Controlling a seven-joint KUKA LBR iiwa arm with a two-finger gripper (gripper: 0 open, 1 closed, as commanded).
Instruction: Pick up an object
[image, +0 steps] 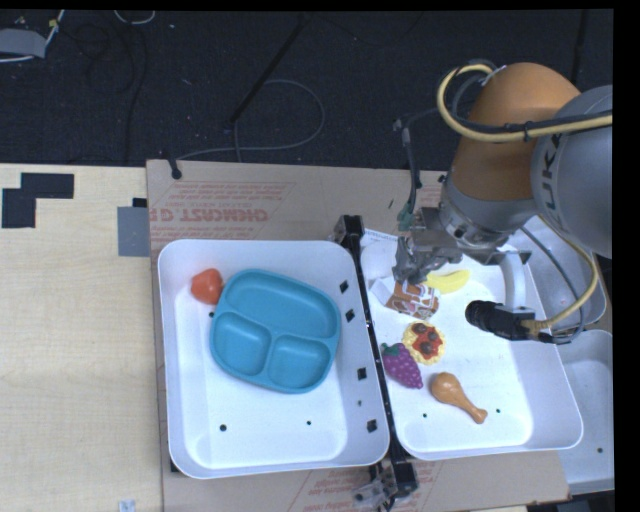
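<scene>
Pincer (414, 272) hanging low in the right bin (520, 425), directly over a small orange-and-white packet (412, 298); impossible to tell whether spread or pressed together, or whether pinching the packet. Yellow banana (449, 282) lying just beside, to the right. Nearer the camera, sitting loose and likely scattered as pick targets: a round pizza-like toy (424, 342), purple grapes (403, 366), a tan drumstick (457, 395). Resting in the left bin (260, 450), well apart, a blue divided plate (274, 330) with an orange-red fruit (207, 286) touching its corner. Both bins lying side by side on cardboard (260, 200) over the pale desk (70, 350)
</scene>
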